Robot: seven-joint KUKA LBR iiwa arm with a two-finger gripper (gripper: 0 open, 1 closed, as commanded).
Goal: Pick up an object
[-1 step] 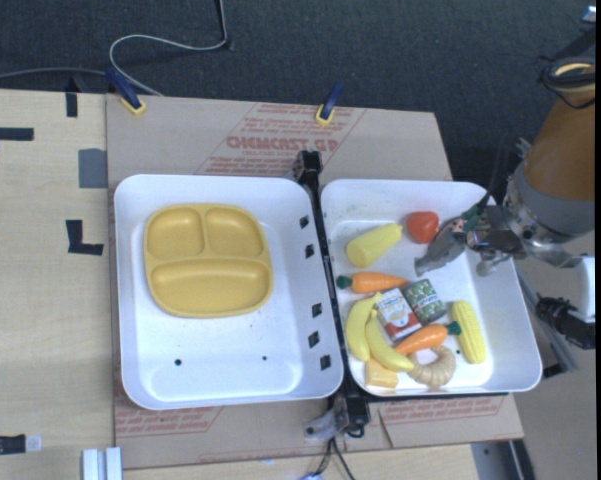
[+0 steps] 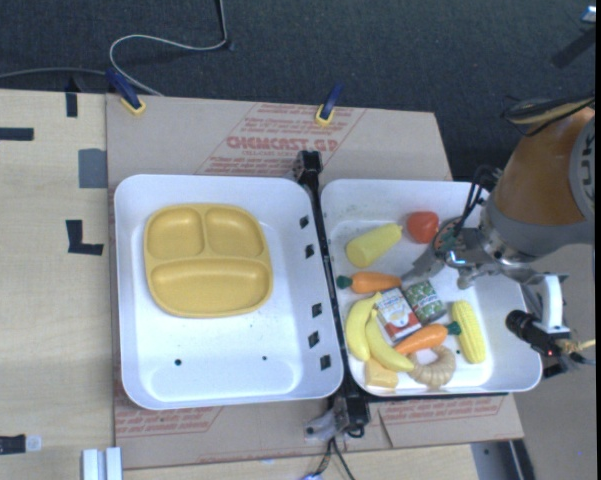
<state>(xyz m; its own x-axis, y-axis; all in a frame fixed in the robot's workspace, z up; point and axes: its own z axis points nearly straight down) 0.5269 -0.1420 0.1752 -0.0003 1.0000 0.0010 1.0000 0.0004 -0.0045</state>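
Glossy plastic banana [image 2: 365, 336], ribbed corn [image 2: 468, 330]; divided yellow tray [image 2: 208, 259].

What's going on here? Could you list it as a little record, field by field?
left bin: holds a yellow divided plate
right bin: holds a pile of toy food
toy food seen: banana, two carrots, corn cob, red tomato, small carton
arm: reaches in from the right, over the right bin
tool: low above the food, near the tomato
object lifted: none visible
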